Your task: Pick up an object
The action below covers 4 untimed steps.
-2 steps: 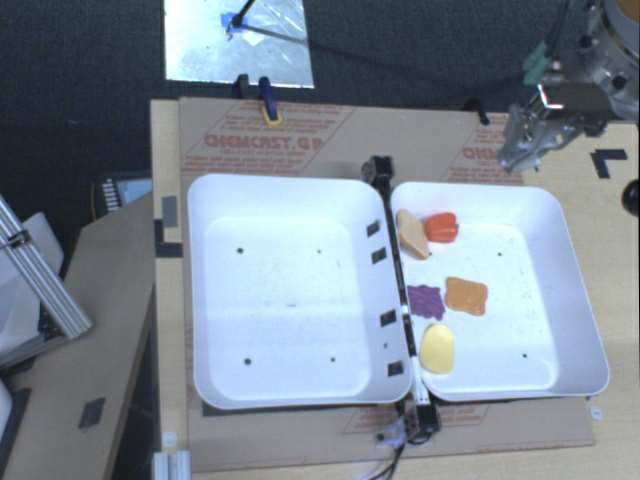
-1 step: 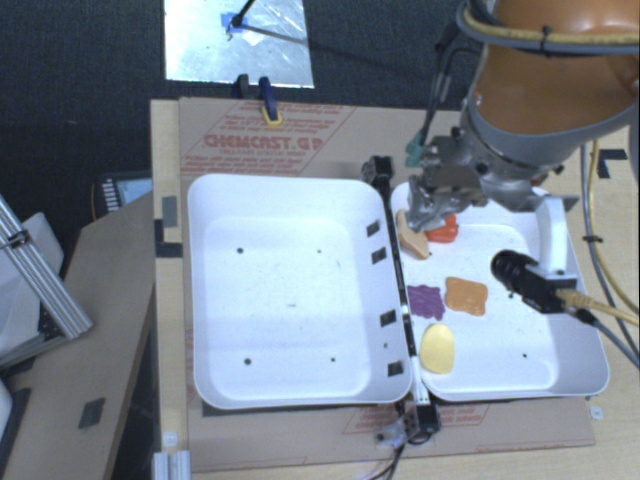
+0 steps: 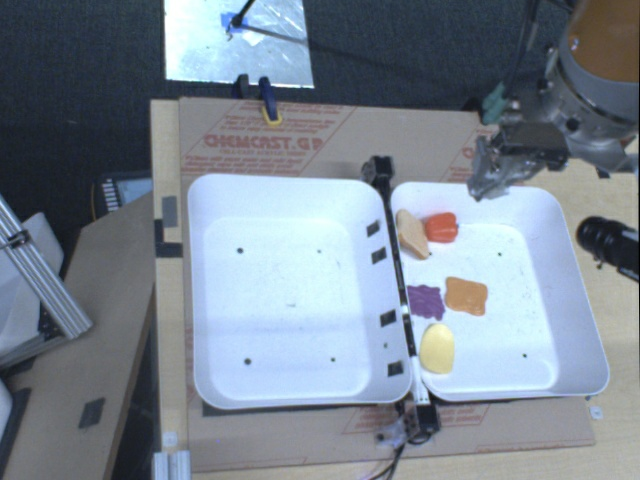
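Surface (image 3: 300,128): brown board panel carrying two shallow white bins side by side.

Left bin (image 3: 215,203): bare white floor, nothing lying in it.

Right bin (image 3: 560,268): holds all five items, grouped toward its left wall, beside the divider.

Arm (image 3: 600,28): grey with an orange band, entering at the upper right corner of the view.

Tool (image 3: 492,183): poised over the far rim of the right bin, near its far edge; whether its opening is wide or narrow cannot be told. Nothing seen in it.

Orange piece (image 3: 466,296): mid-bin, blocky, long axis roughly across the bin.

Purple piece (image 3: 425,301): against the left wall, just beside the orange piece.

Yellow piece (image 3: 437,348): near the front left corner, oval, long axis running front to back.

Tan piece (image 3: 412,234): near the far left corner, elongated, slanting from far-left to near-right.

Red piece (image 3: 442,228): touching the tan piece, nearest the tool.

Risks, as judged: red and tan pieces touch, so a descent may nudge or catch both; items hugging the wall leave little room for one side of the tool; closing along the tan piece's long axis would likely slip.
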Each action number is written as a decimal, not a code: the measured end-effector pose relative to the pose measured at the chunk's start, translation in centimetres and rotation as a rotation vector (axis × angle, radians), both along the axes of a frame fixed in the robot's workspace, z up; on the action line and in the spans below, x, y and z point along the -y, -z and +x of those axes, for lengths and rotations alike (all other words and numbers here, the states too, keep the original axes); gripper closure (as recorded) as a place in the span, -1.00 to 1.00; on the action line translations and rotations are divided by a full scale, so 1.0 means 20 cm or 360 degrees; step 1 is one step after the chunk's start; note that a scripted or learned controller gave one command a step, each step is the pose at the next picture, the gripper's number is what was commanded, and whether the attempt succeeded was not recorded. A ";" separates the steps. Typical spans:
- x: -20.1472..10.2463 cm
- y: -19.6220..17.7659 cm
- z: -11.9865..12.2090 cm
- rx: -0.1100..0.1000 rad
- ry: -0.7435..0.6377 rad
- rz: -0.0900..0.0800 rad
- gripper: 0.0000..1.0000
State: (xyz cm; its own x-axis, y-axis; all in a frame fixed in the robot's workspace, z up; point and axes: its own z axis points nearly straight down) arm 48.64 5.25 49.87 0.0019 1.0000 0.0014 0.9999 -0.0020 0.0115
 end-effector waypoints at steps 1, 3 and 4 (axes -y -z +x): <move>-0.30 0.59 0.28 -0.0028 -0.0016 -0.0003 1.00; -0.48 0.18 0.00 -0.0026 -0.0020 -0.0002 1.00; -0.46 0.10 0.00 -0.0010 -0.0015 0.0000 1.00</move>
